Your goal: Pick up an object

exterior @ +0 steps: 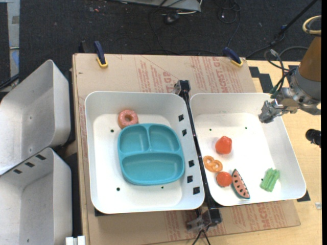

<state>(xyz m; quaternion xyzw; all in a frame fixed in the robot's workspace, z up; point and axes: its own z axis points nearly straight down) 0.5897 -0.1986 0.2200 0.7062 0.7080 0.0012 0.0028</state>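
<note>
The pincer (267, 112) hung right over the right bin's (292, 152) far-right rim, and I couldn't tell its state. Nearest was a red tomato (223, 145), with open white floor between. Farther left sat the left bin (97, 137) with a teal divided plate (151, 153) and donut (127, 118).

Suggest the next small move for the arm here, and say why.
Probably swing the end effector in over the right bin toward the red tomato-like piece. The end effector sits at the bin's upper right rim, apart from every item. That piece lies nearest and has open floor around it, unlike the orange ring crowded by its neighbours.
</note>
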